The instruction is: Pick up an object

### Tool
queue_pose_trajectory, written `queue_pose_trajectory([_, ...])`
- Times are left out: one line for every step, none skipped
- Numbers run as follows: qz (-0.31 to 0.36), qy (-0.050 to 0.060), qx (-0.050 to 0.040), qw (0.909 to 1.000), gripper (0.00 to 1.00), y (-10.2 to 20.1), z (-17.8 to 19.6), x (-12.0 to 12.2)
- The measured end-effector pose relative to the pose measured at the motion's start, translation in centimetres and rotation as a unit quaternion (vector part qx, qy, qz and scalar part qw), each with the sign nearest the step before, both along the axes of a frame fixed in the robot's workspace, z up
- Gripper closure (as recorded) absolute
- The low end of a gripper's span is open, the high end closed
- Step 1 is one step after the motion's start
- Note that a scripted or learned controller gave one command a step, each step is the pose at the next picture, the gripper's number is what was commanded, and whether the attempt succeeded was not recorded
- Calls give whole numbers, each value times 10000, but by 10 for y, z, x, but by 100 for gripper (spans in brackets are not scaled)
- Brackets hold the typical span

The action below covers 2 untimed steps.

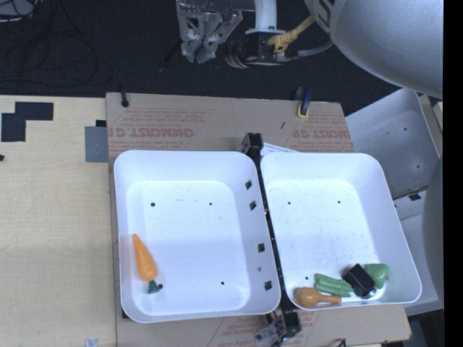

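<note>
Since it lies alone near the left wall of the left bin (pixel 119 194), the toy carrot (pixel 144 258) looks easiest to grab: light, hard, smooth, best pinched across its fat middle. Other toys crowd the right bin's (pixel 394 194) near corner. High at the far edge hangs the gripper (pixel 206 38), holding nothing; I cannot tell how its fingers stand.

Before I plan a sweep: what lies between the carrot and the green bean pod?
In the camera view, between carrot and pod: bare bin floor and the black divider.

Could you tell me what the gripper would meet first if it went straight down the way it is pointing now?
Probably the brown board behind the left bin; the gripper hangs above the bench's far edge, fingers pointing down. Depth is unclear, so it might miss the board.
</note>
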State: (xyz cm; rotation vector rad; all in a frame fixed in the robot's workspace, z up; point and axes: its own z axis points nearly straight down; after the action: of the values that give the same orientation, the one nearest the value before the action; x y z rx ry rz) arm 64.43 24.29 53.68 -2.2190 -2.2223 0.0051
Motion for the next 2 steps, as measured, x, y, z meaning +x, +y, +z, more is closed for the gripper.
queue_pose_trajectory([-25, 79, -30, 10000, 100, -37, -150, -2])
queue_pose_trajectory([-23, 2, -2, 10000, 100, -89, -110, -20])
